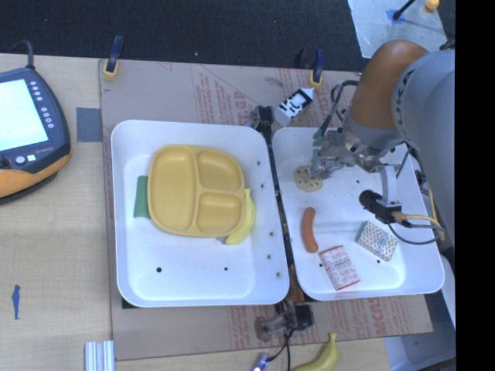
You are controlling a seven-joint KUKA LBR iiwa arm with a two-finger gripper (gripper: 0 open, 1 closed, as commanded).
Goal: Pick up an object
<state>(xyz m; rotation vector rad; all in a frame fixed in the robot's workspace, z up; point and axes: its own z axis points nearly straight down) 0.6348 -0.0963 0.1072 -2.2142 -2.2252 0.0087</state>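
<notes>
**Wooden bench on a dark floor**

A light wooden bench fills the scene, with a sheet of brown cardboard laid over its middle and held at the far edge by clamps. Beyond the far edge lies dark carpet-like floor, with a pale sheet on it at the far right. The light is even and bright.

A round tan cookie lies flat in the right bin's upper-left part.
</notes>
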